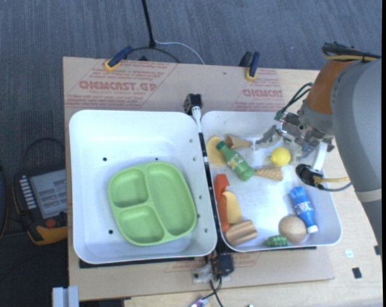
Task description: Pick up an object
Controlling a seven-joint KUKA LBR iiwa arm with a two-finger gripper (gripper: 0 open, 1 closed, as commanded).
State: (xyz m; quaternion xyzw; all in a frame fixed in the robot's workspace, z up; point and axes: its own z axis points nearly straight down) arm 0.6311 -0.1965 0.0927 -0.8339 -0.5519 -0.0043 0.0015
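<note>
My gripper (284,144) hangs over the back of the right bin (330,226), its fingers spread open. A yellow ball (280,157) lies just below and in front of the fingertips, not held between them. Beside it lie a green bottle (236,162) and a tan cone (269,173). Further forward are a blue bottle (303,208), a brown round object (293,229) and a small green piece (277,240). Along the bin's left side sit a red piece (220,183), an orange piece (231,204) and a brown roll (240,231).
The left bin (94,139) holds a green divided plate (153,203). A yellow slice (213,149) and a tan piece (238,142) lie at the back left of the right bin. The grey arm (365,126) covers the right edge. Clamps (250,66) hold the board's back edge.
</note>
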